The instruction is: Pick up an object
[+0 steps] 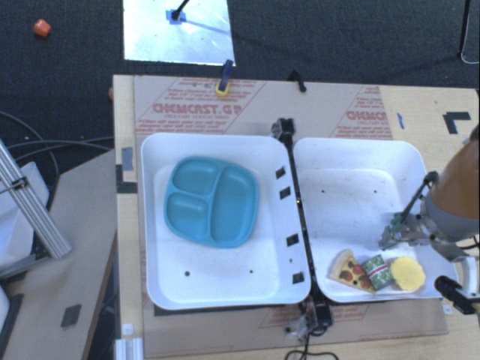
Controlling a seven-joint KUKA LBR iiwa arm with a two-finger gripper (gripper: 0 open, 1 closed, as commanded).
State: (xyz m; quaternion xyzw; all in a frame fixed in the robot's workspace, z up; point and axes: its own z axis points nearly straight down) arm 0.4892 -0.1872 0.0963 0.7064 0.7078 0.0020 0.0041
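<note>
Bench lower right: right bin has pizza slice, green can, yellow round piece packed along its near wall. Gripper hovers just above them, nothing between its fingers; spread or pressed together, can't tell. Risk: crowded items, fingers may hit two or the wall. Left bin holds the blue divided plate.

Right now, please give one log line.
end effector: above right bin | items: pizza slice, green can, yellow round | plate: left bin
</note>
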